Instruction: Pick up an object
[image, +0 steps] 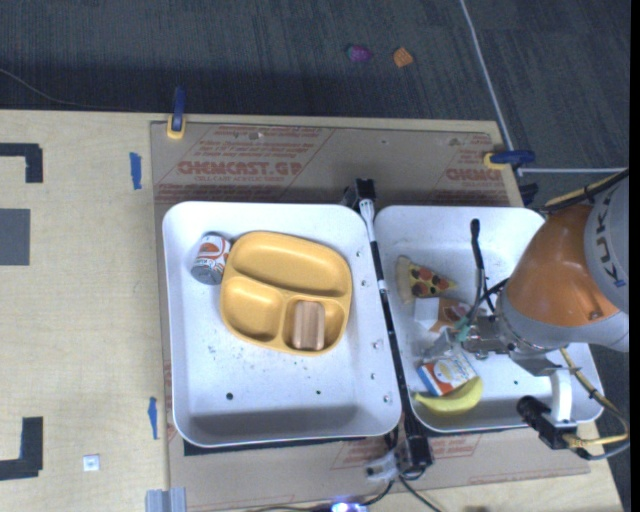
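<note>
The right bin (520, 225) holds a pizza slice (420, 279), a small white carton with red and blue print (447, 375), a banana (449, 398) at its front edge and some clear and white bits (436, 318). My gripper (462, 337) reaches in from the right and is down among these items, just above the carton and right of the clear bits. Its fingertips are hidden in the clutter. The orange band of the arm (562, 272) covers the bin's right side.
The left bin (200, 400) holds a yellow divided plate (280, 270) with a brown block (307, 325) in one compartment, and a soda can (209, 257) on its side at the back left. A black divider (378, 290) runs between the bins. Cables lie at the front right.
</note>
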